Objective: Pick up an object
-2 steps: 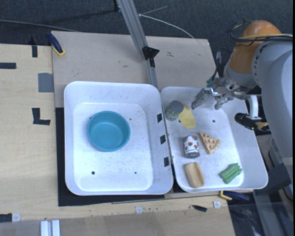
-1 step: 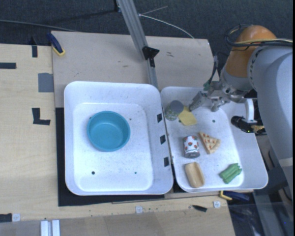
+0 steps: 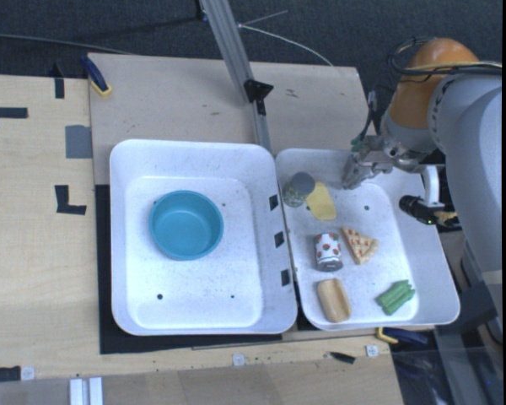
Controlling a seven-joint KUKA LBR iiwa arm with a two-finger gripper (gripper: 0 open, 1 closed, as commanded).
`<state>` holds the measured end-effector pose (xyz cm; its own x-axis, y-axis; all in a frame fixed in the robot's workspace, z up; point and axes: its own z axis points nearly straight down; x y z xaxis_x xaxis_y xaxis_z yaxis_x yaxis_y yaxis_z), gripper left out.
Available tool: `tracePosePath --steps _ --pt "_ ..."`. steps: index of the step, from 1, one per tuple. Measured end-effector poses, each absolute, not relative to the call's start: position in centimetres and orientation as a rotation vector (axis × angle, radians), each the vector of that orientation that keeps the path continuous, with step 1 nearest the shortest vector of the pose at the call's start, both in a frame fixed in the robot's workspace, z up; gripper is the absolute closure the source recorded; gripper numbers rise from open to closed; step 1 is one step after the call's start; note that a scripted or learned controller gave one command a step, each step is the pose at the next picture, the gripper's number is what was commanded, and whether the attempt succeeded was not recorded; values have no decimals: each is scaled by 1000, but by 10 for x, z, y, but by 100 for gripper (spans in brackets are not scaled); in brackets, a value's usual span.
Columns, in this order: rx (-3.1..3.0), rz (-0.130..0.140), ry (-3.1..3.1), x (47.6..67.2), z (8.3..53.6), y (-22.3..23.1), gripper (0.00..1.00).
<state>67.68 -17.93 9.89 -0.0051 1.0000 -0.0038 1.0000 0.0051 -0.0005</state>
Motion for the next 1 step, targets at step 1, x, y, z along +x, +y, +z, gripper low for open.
tracePosePath --steps 1 --pt "2217 3 2221 678 162 -179 100"
